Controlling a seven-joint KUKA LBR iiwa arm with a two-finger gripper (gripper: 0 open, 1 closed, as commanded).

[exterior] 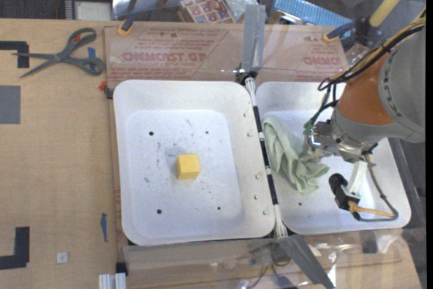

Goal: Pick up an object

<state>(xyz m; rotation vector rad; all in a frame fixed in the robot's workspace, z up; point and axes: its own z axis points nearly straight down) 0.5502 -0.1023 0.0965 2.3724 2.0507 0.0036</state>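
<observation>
Reaching down into the right bin [379,213], the gripper [316,153] sits right at the upper edge of a crumpled pale green cloth [291,158], and honestly I can't tell if its fingers are spread or pinched, since the wrist blocks them. If the cloth is the target, I'd go for a raised fold near the middle, not the thin fringe, so it doesn't slip out. Space is tight: the cloth lies close to the divider between the bins, so lifting straight up seems safest. Over in the left bin [135,112], a yellow block [189,166] sits alone with loads of open room around it.
</observation>
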